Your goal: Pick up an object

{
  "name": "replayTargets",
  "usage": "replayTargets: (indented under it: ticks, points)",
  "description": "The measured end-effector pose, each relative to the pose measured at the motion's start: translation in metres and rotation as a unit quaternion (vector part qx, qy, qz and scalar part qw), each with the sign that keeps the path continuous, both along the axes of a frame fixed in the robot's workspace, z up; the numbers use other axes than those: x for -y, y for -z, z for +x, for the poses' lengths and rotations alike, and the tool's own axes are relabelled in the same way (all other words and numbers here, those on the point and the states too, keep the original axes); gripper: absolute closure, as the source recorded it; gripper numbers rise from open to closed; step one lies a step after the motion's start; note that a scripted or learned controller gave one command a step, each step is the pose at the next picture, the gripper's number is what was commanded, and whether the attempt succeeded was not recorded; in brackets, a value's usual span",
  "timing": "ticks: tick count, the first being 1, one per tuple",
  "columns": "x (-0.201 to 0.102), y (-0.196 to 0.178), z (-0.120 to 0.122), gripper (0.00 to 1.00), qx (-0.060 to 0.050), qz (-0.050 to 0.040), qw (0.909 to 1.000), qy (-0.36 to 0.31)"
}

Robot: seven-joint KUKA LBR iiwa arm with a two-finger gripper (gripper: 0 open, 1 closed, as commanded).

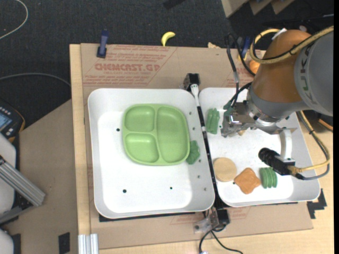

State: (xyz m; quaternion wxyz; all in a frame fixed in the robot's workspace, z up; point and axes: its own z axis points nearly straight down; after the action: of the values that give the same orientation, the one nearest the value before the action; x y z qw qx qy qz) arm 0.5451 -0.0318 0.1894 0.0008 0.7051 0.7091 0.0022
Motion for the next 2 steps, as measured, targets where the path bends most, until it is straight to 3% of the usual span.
replayTargets:
  ticks: [1, 2]
  points:
    - [-0.078, -0.001, -0.022, 1.0, -0.004, 0.0014, 1.0, -0.002]
    - [-0.103, -0.085, -0.066, 1.0, 0.001, 0.0007, 1.0, 0.0]
